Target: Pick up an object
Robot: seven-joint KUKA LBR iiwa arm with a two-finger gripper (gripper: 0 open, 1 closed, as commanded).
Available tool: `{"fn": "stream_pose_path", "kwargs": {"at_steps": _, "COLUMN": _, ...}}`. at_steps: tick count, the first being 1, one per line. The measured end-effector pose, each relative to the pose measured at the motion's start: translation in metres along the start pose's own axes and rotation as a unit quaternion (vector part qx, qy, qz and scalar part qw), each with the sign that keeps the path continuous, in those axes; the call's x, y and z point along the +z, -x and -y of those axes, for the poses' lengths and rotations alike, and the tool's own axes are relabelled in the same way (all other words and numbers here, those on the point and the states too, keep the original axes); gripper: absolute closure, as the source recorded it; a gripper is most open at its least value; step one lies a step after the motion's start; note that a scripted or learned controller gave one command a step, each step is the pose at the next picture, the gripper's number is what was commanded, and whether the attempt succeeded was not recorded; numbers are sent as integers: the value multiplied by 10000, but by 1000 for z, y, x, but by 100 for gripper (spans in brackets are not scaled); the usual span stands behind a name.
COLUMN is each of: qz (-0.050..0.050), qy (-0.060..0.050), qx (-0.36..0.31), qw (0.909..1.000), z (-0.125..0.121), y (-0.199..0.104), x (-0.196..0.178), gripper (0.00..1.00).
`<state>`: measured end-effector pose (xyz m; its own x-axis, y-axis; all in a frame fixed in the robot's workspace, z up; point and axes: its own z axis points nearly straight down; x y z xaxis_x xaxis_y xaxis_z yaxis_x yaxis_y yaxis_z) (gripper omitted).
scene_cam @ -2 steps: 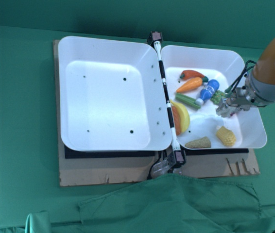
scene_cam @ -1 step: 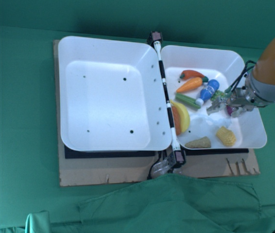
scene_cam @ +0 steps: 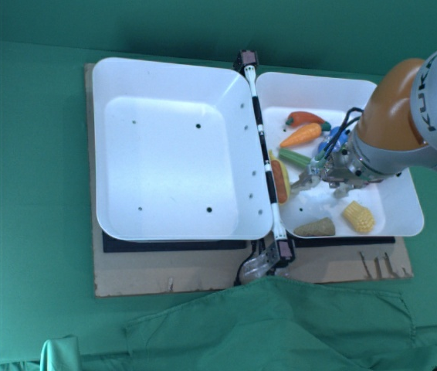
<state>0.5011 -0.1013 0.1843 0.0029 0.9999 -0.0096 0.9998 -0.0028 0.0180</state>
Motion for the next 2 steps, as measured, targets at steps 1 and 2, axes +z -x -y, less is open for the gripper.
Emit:
{"fn": "stream_pose_path", "kwargs": {"at_steps": 1, "qz": -1, "qy": 41, "qx": 32, "qw": 10000, "z": -2, "y": 3, "x": -13, "gripper": 100}}
{"fn": "stream_pose_path", "kwargs": {"at_steps": 2, "qz": -4, "qy": 31, "qx": 35, "qw": 10000, "z": -2, "y": 3, "x": -13, "gripper": 0}}
